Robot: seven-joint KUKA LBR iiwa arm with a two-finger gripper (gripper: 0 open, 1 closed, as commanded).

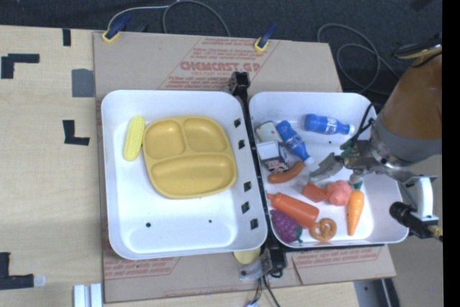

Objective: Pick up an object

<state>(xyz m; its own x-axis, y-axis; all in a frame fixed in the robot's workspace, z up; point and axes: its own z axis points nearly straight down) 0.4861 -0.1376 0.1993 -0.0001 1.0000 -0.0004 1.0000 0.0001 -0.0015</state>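
Your claw (327, 167) hung spread and empty over the right bin (316, 101), angled as if lining up a grab; just beside it lay a toy hot dog (286, 172), pink toy (339, 192) and carrot (354, 211).

My grey arm with its orange band reaches in from the right, my two-finger metal gripper (325, 167) spread open, holding nothing.
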